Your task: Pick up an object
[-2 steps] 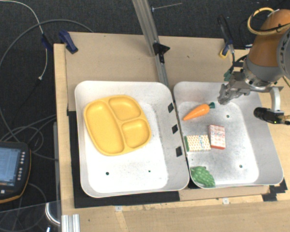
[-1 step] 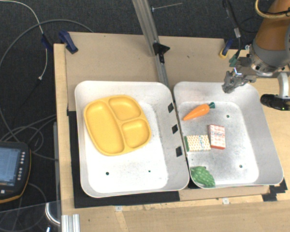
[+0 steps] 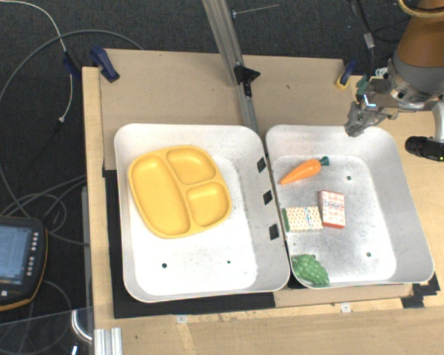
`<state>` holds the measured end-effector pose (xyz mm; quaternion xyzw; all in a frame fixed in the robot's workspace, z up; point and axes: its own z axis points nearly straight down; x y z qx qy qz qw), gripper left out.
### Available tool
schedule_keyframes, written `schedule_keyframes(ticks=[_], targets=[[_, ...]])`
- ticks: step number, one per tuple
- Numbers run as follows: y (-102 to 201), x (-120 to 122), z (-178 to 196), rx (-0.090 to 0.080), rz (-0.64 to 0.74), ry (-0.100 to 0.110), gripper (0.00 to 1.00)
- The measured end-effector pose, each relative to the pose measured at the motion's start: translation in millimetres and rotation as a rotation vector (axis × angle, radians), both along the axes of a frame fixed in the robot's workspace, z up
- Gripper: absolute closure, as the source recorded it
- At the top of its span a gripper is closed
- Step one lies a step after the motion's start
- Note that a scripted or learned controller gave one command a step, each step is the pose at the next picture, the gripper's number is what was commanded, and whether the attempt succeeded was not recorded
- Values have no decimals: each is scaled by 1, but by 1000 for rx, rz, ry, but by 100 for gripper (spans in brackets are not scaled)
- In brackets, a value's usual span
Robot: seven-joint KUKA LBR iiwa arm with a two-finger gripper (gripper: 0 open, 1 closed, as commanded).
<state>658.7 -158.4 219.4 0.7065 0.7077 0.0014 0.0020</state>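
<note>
Camera view: my gripper (image 3: 355, 126) (grip state I cannot tell) hangs beyond the carrot (image 3: 301, 171), so I risk closing on nothing.

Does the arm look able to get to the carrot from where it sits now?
Probably yes. The tool hangs over the right bin's far edge, and the carrot lies alone in open floor nearby, apart from the two boxes, with nothing over it.

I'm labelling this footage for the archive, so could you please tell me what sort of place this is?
Probably a robotics lab test bench: an arm reaches over two white bins on a board, a teach pendant lies beside it, and cables trail across dark carpet.
</note>
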Motion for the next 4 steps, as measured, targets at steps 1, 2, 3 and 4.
schedule_keyframes(ticks=[1,2,3,4], targets=[[46,-1,-2,3,4,6,100],[106,-11,11,4,6,6,100],[162,-11,20,3,6,3,100],[210,-25,26,4,5,7,100]])
